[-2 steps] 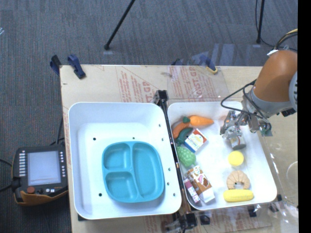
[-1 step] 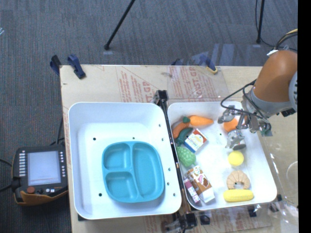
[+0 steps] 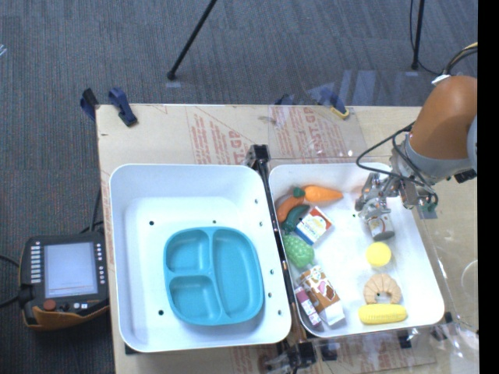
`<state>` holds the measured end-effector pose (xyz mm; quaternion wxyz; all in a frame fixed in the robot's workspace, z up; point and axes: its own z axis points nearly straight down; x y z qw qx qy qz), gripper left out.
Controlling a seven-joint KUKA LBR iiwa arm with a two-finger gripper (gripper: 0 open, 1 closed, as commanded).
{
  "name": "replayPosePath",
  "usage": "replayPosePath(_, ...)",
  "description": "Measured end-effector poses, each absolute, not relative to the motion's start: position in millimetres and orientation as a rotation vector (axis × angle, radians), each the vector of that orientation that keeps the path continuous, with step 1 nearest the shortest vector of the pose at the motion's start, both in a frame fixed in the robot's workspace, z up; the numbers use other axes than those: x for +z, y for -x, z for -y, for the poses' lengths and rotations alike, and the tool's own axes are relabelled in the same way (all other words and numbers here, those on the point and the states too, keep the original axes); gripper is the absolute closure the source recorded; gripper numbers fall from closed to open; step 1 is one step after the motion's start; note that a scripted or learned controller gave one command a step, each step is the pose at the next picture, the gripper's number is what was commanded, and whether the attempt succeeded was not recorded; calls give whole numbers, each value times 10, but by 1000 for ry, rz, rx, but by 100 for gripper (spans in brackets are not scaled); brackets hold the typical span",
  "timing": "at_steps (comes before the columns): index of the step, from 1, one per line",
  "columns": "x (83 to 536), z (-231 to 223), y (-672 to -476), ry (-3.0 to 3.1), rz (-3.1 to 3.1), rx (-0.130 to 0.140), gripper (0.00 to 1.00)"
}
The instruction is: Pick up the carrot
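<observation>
An orange carrot (image 3: 322,195) with a green top lies near the back left of the right bin (image 3: 421,248). My gripper (image 3: 377,218) hangs over the back right part of that bin, roughly a carrot's length to the right of the carrot's tip. Its metal fingers (image 3: 369,198) point down and stand apart with nothing between them.
Left bin (image 3: 132,209) holds a blue divided plate (image 3: 213,276). The right bin also holds a second orange piece (image 3: 285,207), a small carton (image 3: 314,226), a green bumpy fruit (image 3: 298,249), a yellow ball (image 3: 379,254), a croissant (image 3: 382,288), a corn cob (image 3: 383,314) and a box (image 3: 323,293).
</observation>
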<state>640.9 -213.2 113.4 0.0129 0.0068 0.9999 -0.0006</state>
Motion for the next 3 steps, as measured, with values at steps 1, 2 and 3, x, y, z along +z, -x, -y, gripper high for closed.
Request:
replayPosePath(1, 1127, 2129, -6407, -20, -3117, -1, 0)
replayPosePath(2, 880, 1925, -6410, -102, -3137, 6, 0)
replayPosePath(3, 1011, 1921, -6437, -98, -3129, 5, 100)
